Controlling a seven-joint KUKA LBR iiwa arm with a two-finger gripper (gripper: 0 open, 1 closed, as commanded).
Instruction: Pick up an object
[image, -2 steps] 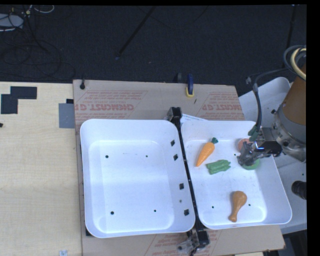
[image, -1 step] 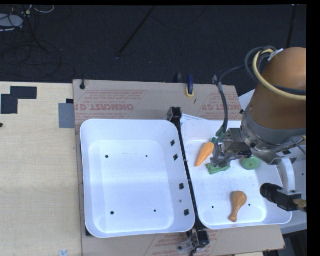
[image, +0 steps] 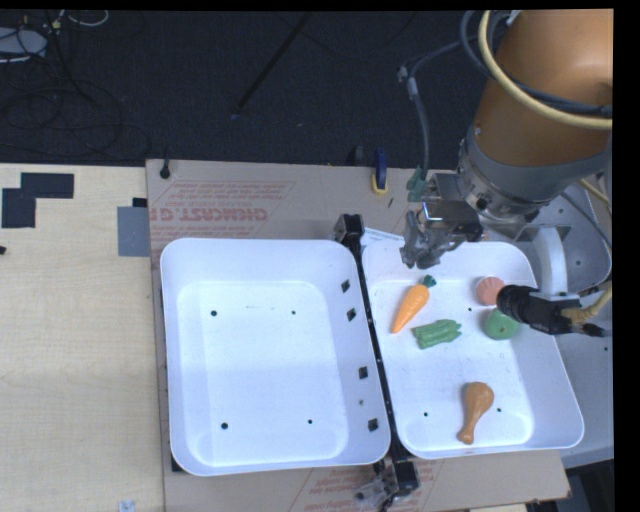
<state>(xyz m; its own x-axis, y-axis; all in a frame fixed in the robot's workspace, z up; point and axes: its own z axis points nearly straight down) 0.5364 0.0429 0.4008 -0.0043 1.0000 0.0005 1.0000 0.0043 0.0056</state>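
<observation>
A: Let us go from the near edge of the bench to the far one. What lies closest to the camera?

B: In the right bin (image: 560, 420), near its front wall, there is a toy chicken drumstick (image: 476, 408). It lies alone, well apart from the other toys.

A: And further in?

B: In the middle of the same bin I see a green toy vegetable (image: 437, 333), and just beside it, a little farther, a toy carrot (image: 409, 308) lying at a slant with its green top pointing away. To the right there are a green round piece (image: 499, 325) and a pink round piece (image: 488, 290), partly covered by a black part of the arm. The left bin (image: 190, 300) has nothing in it that I can see.

A: Where is the gripper?

B: The gripper (image: 421, 260) hangs over the far side of the right bin, just beyond the carrot's green top. Nothing is between its fingers. If they are apart or together, I cannot tell; the view is too dark there.

A: So which step is it?

B: I judge it is the approach; no object is lifted yet. The carrot seems the nearest candidate. The next move needs the gripper to come a little toward the camera, line up across the carrot's body, go down and close.
</observation>
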